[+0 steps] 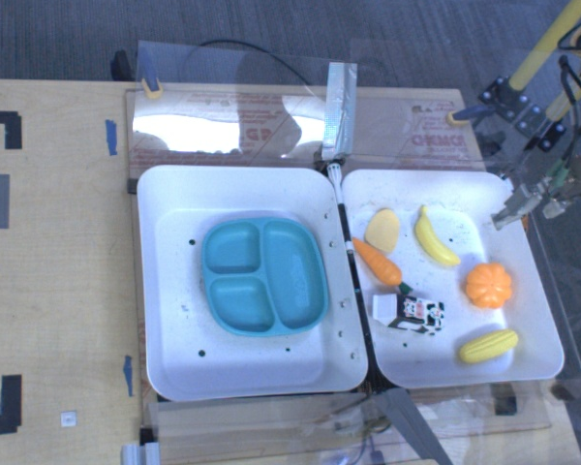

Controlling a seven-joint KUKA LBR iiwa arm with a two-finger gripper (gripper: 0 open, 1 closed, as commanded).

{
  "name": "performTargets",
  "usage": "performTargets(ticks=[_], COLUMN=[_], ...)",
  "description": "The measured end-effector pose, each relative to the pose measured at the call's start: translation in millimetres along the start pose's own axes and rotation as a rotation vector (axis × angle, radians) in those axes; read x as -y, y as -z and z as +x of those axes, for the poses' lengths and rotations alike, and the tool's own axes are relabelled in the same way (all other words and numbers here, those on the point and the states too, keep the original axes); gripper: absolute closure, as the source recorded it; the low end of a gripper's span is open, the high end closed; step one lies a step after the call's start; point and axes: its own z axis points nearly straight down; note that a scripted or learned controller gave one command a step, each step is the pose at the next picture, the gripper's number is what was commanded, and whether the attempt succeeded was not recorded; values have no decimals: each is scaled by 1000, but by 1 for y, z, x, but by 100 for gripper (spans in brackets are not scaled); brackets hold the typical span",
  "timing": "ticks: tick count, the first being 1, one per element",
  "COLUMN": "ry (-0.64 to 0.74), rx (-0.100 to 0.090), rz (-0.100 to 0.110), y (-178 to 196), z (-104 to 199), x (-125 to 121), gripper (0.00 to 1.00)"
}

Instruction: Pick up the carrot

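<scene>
Nearest me, a yellow corn cob [487,345] lies in the right bin [542,356], with a pumpkin [489,285], banana [434,237] and small carton [419,312]. I see the carrot [379,263] by that bin's left wall, touching nothing metal. Left bin [174,356] holds a teal tray [265,275]. Pincer [511,211] sits at the right rim; can't tell its opening.

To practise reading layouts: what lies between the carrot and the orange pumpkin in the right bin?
In the camera view, the lower end of the banana reaches into the stretch between the carrot and the pumpkin; otherwise it is bare bin floor.
</scene>
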Motion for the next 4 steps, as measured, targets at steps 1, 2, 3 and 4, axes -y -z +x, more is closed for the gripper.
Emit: performTargets(ticks=[1, 2, 3, 4], ry=[13, 302, 371, 246], rx=[-7, -10, 4, -8], rz=[12, 0, -4, 7], y=[-74, -188, -75, -162], z=[-8, -11, -12, -17], x=[71, 20, 68, 21], gripper=[0, 0, 0, 0])
